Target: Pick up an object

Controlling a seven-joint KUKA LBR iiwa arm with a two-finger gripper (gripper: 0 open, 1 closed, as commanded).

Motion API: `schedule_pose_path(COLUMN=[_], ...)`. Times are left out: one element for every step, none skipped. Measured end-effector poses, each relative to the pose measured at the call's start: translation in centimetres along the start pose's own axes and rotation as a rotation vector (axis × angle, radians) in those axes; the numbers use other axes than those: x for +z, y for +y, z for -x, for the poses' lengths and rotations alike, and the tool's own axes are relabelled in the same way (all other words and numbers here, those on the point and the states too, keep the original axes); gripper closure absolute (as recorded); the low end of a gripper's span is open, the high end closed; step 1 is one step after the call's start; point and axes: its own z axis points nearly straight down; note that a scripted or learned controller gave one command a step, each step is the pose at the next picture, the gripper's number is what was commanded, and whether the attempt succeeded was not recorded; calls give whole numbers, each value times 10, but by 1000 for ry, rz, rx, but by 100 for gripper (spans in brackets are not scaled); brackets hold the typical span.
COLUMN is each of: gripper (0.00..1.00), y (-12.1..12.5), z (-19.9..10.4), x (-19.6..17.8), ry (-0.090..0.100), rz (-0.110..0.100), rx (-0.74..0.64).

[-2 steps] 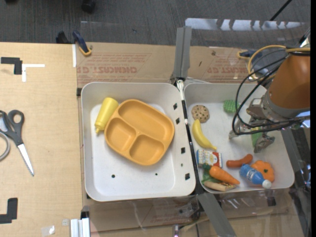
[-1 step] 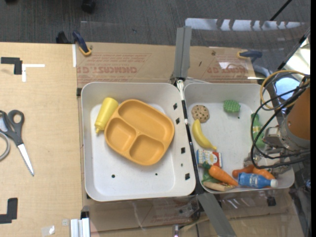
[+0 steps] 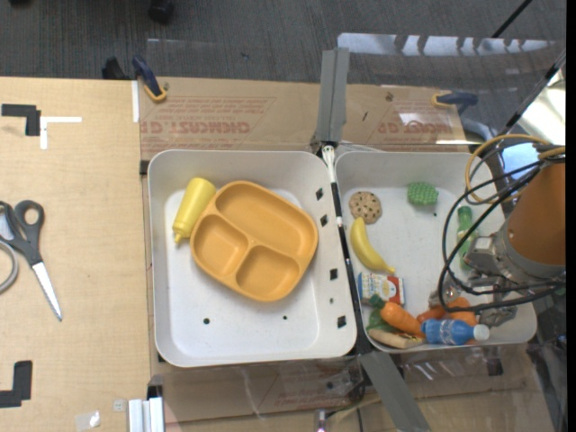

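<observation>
My gripper hangs low over the right side of the right bin, under the orange band of the arm and behind black cables. Just beneath it lie a small blue-labelled bottle, an orange piece and a carrot. A green bottle-like thing stands just left of the arm. Further left in this bin are a banana, a cookie, a green lump, a small white carton and a tan piece.
The left bin holds a yellow divided plate and a yellow squeeze bottle. Scissors lie on the wooden bench at far left. A metal divider separates the bins.
</observation>
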Motion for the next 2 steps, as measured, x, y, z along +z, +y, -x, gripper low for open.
schedule_pose_path(gripper=[0, 0], y=[-65, -14], z=[6, -22], x=[-1, 0], ry=[-1, 1], rz=[-2, 1], rx=[15, 44])
